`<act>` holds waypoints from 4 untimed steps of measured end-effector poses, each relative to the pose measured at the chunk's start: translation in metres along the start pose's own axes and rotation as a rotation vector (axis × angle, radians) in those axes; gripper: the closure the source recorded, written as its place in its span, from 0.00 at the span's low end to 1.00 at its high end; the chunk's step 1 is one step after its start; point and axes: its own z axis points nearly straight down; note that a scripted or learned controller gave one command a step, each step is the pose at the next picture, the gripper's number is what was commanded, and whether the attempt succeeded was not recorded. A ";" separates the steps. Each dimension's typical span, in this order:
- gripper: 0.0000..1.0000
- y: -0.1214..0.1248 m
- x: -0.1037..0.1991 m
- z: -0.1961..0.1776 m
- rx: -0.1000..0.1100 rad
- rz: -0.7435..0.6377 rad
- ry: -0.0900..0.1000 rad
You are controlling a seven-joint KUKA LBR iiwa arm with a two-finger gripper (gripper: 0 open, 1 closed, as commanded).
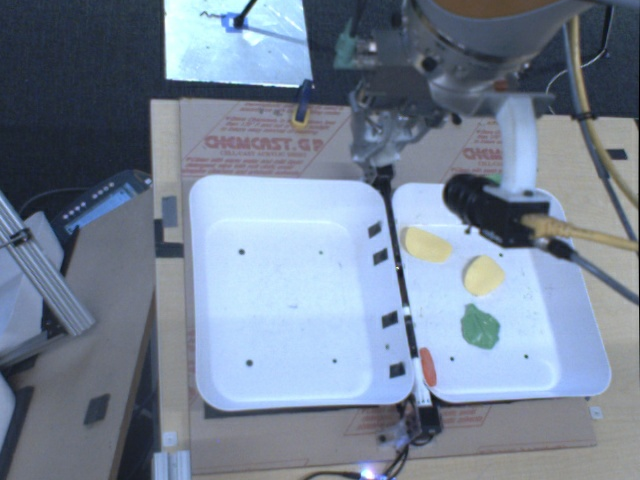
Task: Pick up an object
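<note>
Camera view: arm poised at the top of the frame, nothing picked up yet.

The gripper (378, 158) is seen at upper centre, above the far end of the seam between the two bins, well apart from the objects; whether it is open or closed cannot be told, and nothing is seen held. In the right bin (570, 368) four small pieces are spread apart, probably loose so that any one can be taken: two pale yellow pieces (427, 245) (484, 275), a crumpled green piece (480, 327) and an orange piece (428, 366) at the left wall. The left bin (290, 298) lies beside it.
</note>
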 end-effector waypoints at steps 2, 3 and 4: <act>1.00 0.000 0.000 -0.011 -0.002 -0.005 0.001; 0.00 0.000 0.000 -0.011 -0.001 -0.007 0.001; 1.00 0.001 0.000 -0.022 -0.004 -0.011 0.002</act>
